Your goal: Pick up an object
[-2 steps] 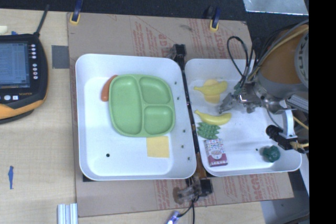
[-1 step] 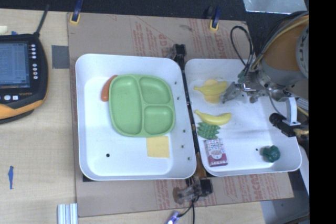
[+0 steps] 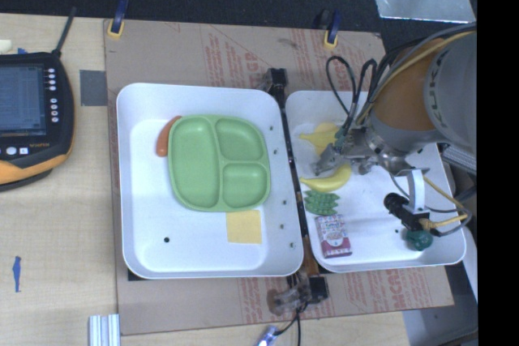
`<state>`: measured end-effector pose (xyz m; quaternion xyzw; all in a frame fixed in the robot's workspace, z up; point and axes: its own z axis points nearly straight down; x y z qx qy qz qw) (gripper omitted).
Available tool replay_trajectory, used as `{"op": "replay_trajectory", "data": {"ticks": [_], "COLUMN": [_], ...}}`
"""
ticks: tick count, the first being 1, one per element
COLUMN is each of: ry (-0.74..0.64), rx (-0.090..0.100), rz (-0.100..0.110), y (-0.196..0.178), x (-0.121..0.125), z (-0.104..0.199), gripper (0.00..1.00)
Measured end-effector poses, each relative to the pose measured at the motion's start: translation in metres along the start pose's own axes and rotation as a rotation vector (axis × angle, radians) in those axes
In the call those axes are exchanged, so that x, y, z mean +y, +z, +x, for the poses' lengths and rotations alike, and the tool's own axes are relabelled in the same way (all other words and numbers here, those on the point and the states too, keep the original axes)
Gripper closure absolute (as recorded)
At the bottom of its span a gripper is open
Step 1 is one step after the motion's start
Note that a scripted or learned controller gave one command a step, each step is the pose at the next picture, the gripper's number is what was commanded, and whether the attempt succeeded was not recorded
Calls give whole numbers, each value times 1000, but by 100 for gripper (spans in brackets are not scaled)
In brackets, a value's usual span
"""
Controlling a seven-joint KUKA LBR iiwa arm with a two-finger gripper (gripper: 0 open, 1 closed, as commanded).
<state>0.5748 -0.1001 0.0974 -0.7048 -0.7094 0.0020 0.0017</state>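
Right bin (image 3: 454, 255): the claw (image 3: 328, 164) is lowered over a yellow banana (image 3: 326, 182), touching or just above it; whether it is released or clenched cannot be told, and nothing is seen gripped. Also held there are a yellow piece (image 3: 318, 134) behind the claw, a green item (image 3: 323, 202) and a red-and-white packet (image 3: 333, 237). Left bin (image 3: 130, 174): a green divided plate (image 3: 219, 164), an orange piece (image 3: 165, 137) at its left edge and a yellow square (image 3: 244, 227) below it are contained.

I see the table (image 3: 57, 255) carrying a cardboard sheet (image 3: 203, 53); two white bins (image 3: 138, 174) sit side by side on it, a pendant (image 3: 28, 121) lies left.
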Motion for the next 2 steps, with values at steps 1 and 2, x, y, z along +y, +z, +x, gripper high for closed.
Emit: {"op": "replay_trajectory", "data": {"ticks": [1,2], "ry": [-1,2], "rx": [-1,1], "rz": [2,-3], "y": [-10,-115], "x": [0,-24], "z": [-2,37], "gripper": [100,100]}}
